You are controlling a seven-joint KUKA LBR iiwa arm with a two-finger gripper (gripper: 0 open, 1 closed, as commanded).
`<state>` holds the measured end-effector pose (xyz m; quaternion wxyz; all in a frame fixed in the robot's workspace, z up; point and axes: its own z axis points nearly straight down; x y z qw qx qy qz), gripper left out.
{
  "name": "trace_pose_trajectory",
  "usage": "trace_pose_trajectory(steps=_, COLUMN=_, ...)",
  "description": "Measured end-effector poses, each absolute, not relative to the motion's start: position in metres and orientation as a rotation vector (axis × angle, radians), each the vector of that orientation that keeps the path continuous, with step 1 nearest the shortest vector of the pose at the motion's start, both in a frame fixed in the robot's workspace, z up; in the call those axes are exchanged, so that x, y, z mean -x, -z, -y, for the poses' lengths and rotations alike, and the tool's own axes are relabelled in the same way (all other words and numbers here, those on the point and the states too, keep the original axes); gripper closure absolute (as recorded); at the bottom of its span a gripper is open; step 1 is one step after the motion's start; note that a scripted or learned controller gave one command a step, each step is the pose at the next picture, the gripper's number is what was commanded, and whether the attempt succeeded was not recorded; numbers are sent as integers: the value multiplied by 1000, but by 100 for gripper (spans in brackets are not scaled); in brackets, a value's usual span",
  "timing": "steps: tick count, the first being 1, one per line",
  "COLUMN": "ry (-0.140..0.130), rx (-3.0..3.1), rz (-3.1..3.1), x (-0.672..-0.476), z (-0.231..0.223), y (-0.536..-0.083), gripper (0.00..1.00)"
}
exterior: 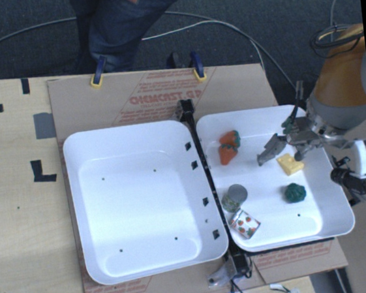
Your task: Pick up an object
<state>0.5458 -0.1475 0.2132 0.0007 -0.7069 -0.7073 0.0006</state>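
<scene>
Hiding yellow block [291,164] partly: end effector [280,151].

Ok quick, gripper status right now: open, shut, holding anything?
Gripper: open, holding nothing, over the right bin beside the yellow piece.

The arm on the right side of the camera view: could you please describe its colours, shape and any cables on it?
The grey, rounded arm carries a broad orange band above the wrist. Thin dark cables loop beside the band. At the tip sits a dark metallic two-finger gripper with slim, angular fingers and a cluttered grey mount. A white bracket with black fittings hangs below the wrist.
</scene>
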Motion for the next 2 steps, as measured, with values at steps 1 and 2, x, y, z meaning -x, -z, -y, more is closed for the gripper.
trace_pose_trajectory(steps=1, ry=-5, rx=2216, rz=2221, x=-607, z=104, y=-82, gripper=0)
trace_pose_trajectory(steps=2, ry=-1, rx=2219, rz=2223, x=-651, z=94, y=-84, gripper=0)
